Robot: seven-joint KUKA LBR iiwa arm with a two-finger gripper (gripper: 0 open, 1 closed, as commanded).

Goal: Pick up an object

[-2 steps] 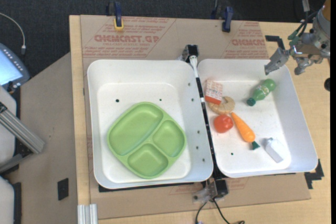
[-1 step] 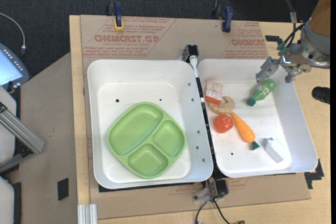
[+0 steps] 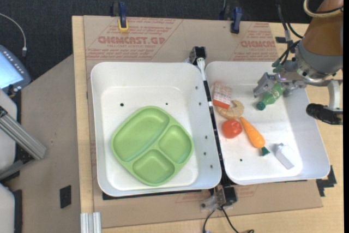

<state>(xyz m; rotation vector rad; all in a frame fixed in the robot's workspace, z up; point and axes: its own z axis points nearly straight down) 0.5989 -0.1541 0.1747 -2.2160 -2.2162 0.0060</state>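
Observation:
My gripper (image 3: 274, 86) is over the back of the right bin (image 3: 311, 133). It is shut on a small green bottle (image 3: 269, 97), which sticks out down and to the left from between the grey fingers. The bottle's dark green cap end points toward the bin's middle. In the same bin lie a red-and-white packet (image 3: 222, 95), a tan bread piece (image 3: 234, 111), a red tomato (image 3: 232, 128), an orange carrot (image 3: 253, 133) and a small grey-white block (image 3: 283, 155).
The left bin (image 3: 109, 84) holds a green divided plate (image 3: 152, 144). A black-edged rim runs between the two bins. Blue clamps sit at the bench's back edge. The arm's orange band is at the far right.

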